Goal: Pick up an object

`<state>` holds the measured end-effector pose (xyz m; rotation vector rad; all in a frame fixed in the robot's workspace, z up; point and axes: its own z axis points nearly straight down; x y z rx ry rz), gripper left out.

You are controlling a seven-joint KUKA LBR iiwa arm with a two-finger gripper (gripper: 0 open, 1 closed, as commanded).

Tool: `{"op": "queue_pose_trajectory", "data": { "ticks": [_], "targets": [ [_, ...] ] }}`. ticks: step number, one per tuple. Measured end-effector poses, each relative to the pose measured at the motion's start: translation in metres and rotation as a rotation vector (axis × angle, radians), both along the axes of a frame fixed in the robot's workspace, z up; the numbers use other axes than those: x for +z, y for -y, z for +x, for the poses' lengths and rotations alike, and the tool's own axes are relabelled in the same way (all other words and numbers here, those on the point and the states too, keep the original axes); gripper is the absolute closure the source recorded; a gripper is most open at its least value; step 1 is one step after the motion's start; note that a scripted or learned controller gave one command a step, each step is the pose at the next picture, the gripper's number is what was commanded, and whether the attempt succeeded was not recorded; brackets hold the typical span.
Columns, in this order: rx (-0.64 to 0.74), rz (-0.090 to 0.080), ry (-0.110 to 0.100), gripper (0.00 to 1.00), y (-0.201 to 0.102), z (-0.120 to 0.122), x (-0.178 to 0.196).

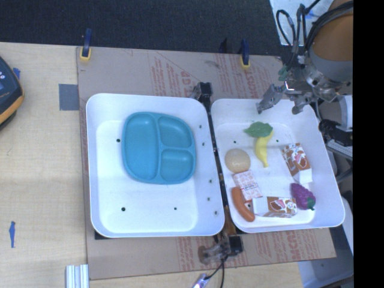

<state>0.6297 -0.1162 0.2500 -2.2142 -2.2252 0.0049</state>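
The right bin (324,161) holds several toy foods: a yellow piece with a green leafy top (261,139), a tan round bun (237,159), a red sausage (242,203), a pink-and-white packet (247,185), a brown-and-white packet (296,158), another packet (281,206) and purple grapes (303,195). My gripper (283,104) hangs over the bin's far edge, above and behind the green-topped piece. Its two fingers are spread apart with nothing between them.
The left bin (108,179) holds a blue divided plate (159,147). Both bins sit on a cardboard sheet (162,71) clamped to the wooden bench. A dark device (7,92) lies at the far left. Cables loop above the wrist at the upper right.
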Motion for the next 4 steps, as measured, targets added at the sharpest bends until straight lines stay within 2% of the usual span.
{"op": "queue_pose_trajectory", "data": {
  "ticks": [1,2,3,4],
  "targets": [
    [0.0,-0.003,0.003,0.0,0.008,0.009,-0.155],
    [-0.002,-0.001,-0.001,0.0,-0.003,-0.016,-0.158],
    [-0.001,-0.003,-0.002,1.0,-0.002,-0.016,-0.148],
    [0.0,0.001,0.004,1.0,-0.055,-0.025,-0.027]
  ]
}}
